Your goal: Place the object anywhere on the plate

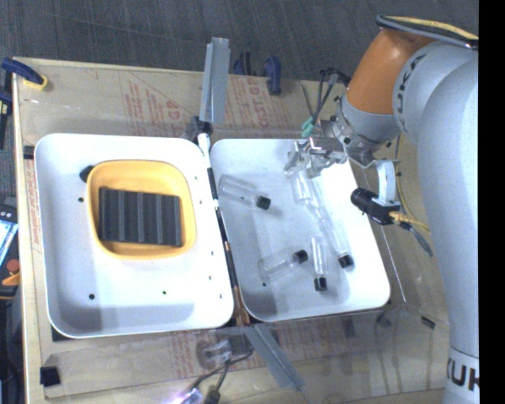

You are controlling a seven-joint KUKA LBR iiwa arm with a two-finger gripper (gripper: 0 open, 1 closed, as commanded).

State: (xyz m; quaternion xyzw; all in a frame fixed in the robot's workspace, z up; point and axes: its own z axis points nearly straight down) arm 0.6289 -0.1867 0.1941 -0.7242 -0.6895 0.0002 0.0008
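Plywood bench bears two white bins. Left bin [59, 301] holds the yellow plate [141, 204], flat and ready as the target. Right bin [366, 289] holds clear vials [244, 194], scattered, probably for picking. The gripper [307, 160] hovers over its upper edge; its grip state can't be judged.

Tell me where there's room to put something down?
The yellow plate has bare rim around its dark ridged insert. White floor lies open along the left bin's near edge. The right bin is crowded with clear tubes under the gripper.
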